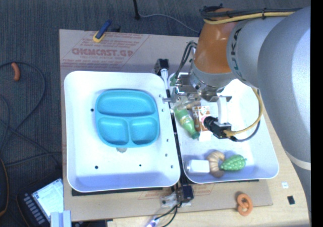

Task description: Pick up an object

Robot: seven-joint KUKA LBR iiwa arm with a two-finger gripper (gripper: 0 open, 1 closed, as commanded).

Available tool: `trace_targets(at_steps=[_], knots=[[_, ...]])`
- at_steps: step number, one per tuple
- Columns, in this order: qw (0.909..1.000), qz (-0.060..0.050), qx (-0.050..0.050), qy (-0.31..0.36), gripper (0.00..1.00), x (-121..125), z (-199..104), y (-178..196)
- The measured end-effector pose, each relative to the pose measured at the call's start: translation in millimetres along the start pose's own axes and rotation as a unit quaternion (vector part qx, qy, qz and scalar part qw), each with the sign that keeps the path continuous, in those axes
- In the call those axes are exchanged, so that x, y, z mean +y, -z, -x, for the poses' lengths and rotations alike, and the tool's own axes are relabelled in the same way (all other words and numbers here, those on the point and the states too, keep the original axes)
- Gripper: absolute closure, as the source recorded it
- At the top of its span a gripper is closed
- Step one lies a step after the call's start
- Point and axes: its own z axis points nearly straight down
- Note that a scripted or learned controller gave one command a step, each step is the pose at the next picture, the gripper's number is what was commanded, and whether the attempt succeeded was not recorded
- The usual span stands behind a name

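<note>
My gripper (pixel 191 112) is low in the right bin (pixel 262 168), close to its left wall, under the orange-banded wrist (pixel 214 49). Directly beneath it lie a green bottle-shaped item (pixel 187 124) and a small red-and-white item (pixel 203 115), both partly hidden by the gripper body. I cannot tell whether it touches either one. Along the bin's front edge rest a white block (pixel 200 166), a tan-and-brown toy (pixel 216 162) and a bumpy green object (pixel 233 162).
The left bin (pixel 81 170) holds a blue three-compartment tray (pixel 126 117). A black cable with a plug (pixel 222 129) loops off the wrist over the right bin. An orange pretzel-like piece (pixel 244 203) lies on the bench in front, and a blue-yellow object (pixel 102 30) behind.
</note>
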Motion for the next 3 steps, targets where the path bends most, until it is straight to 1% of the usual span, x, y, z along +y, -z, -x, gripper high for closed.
trace_targets(at_steps=[1, 2, 3], knots=[[1.0, 0.001, 0.0, 0.0, 1.0, 25, 17, 1], [1.0, 0.0, -0.001, -0.001, 1.0, 35, 129, -52], [1.0, -0.003, -0.001, 0.0, 1.0, 77, 115, -62]])
